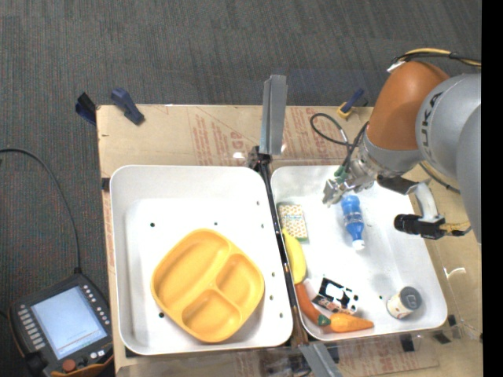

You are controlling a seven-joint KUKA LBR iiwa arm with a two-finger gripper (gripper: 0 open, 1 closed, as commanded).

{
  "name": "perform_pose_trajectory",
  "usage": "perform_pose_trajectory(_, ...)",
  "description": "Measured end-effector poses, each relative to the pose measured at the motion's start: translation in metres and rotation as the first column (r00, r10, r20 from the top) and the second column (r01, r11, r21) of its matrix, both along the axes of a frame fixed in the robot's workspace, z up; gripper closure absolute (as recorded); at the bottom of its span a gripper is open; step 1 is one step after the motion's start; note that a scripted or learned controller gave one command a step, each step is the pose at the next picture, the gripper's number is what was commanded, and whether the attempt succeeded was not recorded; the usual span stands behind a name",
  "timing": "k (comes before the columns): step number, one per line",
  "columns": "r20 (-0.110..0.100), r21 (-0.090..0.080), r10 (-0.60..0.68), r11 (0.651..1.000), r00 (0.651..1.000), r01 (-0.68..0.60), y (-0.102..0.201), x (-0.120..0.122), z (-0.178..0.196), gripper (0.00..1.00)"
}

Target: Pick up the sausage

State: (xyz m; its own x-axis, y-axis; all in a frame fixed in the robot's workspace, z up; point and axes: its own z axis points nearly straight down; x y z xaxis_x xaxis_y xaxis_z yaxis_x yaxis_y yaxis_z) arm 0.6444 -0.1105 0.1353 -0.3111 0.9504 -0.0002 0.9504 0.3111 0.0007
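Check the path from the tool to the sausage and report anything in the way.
The blue bottle lies just below the tool, and the banana lies above the sausage, beside the path; a black-and-white toy touches its right side.

glossy yellow plastic tray (207, 284), smooth white bins (126, 210)

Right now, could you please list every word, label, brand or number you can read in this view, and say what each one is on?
"KU", black letters running up the grey KUKA arm; the rest is cut off.
Red print, mirrored, on the brown cardboard sheet under the bins: too blurred to read.
Small green-and-white packet, blue plastic bottle label, grey handheld controller screen: too small to read.
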Motion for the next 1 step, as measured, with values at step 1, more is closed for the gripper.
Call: perform_pose_trajectory(1, -0.005, 0.001, -0.173, 0.985, 0.985, 0.173, 0.0196, -0.0334, -0.0289, 1.00)
